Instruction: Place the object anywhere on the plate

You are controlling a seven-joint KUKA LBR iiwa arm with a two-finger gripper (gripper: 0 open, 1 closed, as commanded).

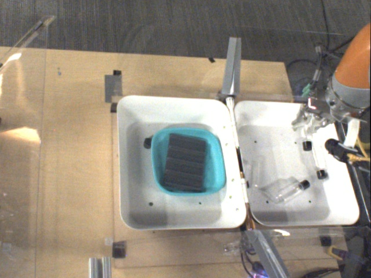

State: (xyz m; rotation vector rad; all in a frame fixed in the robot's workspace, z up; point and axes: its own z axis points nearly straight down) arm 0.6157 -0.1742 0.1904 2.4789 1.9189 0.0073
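- Lying flat on the teal square plastic plate [215,155] in the left white bin [130,155], the dark ribbed rectangular block [185,162] sits near the plate's middle, well within its raised rim; placement appears complete.
- Beside it, the right white bin [342,213] holds a clear plastic bottle with a black cap [285,189], on its side near the front wall, untouched by the task.
- Over that bin's right rear corner, the two-finger gripper [313,146] hangs below the orange-banded arm [355,62], well apart from the block; its fingers look spread with nothing between them, consistent with a release.
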